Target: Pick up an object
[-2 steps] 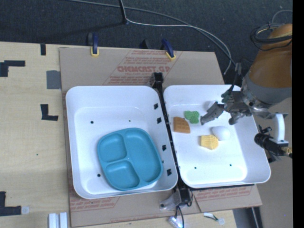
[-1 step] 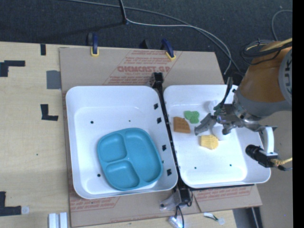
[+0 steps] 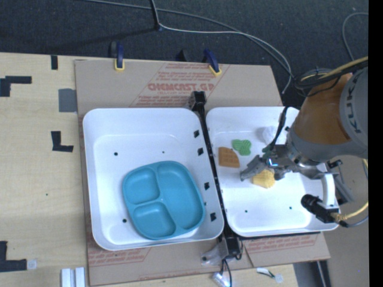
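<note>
- Two white bins (image 3: 96, 130) sit on brown cardboard.
- The yellow piece (image 3: 265, 180) lies in the right bin, touching the gripper (image 3: 254, 169).
- Whether the gripper holds it, nobody can tell.
- It looks light and small; grab its sides.

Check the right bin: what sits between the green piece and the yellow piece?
In the camera view, bare white bin floor separates the green piece from the yellow piece; the tool reaches beside the yellow one.

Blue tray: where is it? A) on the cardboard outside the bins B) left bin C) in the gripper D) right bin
B: the blue tray lies flat in the left bin, across the divider from the gripper in the right bin.
</note>
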### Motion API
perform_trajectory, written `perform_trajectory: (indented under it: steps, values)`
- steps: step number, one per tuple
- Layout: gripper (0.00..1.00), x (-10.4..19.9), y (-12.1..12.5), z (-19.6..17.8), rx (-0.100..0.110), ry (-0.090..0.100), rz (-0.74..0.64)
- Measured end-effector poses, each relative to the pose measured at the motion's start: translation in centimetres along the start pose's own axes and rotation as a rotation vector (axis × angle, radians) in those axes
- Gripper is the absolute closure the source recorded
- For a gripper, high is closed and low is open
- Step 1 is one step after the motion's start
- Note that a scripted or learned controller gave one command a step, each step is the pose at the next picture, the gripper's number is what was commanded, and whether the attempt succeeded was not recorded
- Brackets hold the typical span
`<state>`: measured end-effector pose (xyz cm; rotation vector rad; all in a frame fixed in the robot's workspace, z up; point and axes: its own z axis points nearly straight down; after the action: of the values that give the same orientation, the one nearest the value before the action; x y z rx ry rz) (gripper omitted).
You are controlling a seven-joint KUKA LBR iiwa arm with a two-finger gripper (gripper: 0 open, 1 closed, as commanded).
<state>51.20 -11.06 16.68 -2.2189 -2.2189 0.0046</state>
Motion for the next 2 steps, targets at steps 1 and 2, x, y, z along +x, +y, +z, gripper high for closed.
perform_trajectory:
  steps: [1, 2]
  values:
    - [0.0, -0.8, 0.4, 5.5, 0.001, 0.0, 0.0]
    - [1.0, -0.8, 0.5, 4.3, -0.003, 0.0, -0.001]
